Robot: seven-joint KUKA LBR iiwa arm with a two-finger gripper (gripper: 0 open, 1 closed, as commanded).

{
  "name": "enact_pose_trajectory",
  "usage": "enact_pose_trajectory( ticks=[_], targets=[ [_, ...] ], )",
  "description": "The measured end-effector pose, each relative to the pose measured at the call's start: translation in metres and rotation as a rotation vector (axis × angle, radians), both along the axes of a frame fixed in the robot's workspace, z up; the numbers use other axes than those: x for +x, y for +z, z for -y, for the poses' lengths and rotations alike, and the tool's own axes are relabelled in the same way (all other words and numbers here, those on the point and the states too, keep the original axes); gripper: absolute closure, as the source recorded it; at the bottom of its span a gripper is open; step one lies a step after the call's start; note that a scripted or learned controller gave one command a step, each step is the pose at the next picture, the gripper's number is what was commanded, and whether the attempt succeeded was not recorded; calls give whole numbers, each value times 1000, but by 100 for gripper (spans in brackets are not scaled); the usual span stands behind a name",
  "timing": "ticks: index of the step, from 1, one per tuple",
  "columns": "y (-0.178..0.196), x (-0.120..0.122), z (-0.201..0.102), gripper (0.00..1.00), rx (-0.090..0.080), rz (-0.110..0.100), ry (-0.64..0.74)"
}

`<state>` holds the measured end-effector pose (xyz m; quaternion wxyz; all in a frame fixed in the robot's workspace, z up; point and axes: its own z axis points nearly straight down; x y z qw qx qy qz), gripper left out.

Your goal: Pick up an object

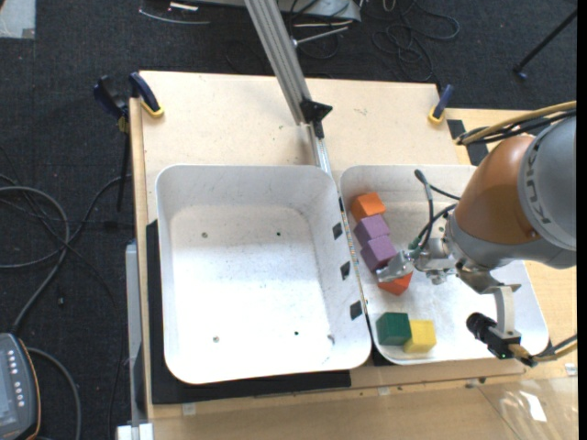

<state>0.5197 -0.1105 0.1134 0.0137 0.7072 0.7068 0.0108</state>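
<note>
While a green block (393, 327) and a yellow block (422, 335) sit touching at the right bin's (523, 319) near edge, the gripper (401, 269) is down over a red block (396, 284); whether it pinches it I cannot tell. Farther back lie two purple blocks (375, 243), then an orange block (370, 205).

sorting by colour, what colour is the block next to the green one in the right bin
Yellow. The block touches the green block in the camera view.
</note>
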Motion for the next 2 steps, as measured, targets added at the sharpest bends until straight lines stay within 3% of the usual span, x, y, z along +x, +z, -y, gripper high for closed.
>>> enact_pose_trajectory(
  ticks=[1, 2],
  targets=[
    [66, 54, 3, 0, 1, -22, 6],
    [-7, 0, -10, 0, 7, -45, -1]
  ],
)
